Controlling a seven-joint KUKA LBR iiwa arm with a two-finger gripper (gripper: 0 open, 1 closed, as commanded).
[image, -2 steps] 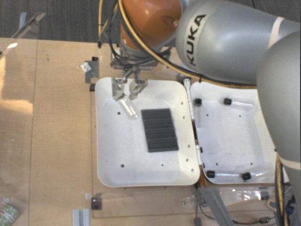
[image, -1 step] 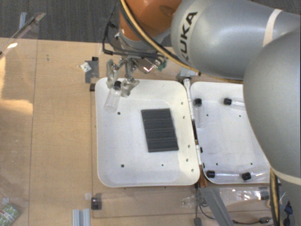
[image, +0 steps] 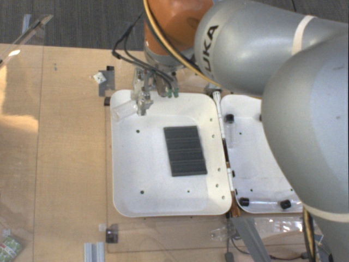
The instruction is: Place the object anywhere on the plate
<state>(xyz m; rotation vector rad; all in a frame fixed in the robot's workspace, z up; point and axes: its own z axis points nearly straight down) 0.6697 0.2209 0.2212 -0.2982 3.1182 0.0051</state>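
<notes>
Camera view: my gripper [image: 143, 103] hangs over the left bin's [image: 128, 195] far corner, grip unreadable; dark ridged plate [image: 185, 150] lies nearer, right of my fingers.

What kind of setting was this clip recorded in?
Most likely a robotics lab or test cell, not a home or a shop. A large grey KUKA arm reaches over a wooden bench bearing two shallow white bins, with grey carpet beyond.

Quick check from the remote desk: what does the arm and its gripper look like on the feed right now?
The arm is smooth, rounded grey casing with dark KUKA lettering and an orange band above the wrist. Black cables loop beside the band. The gripper is a small metal assembly with green bits.
</notes>
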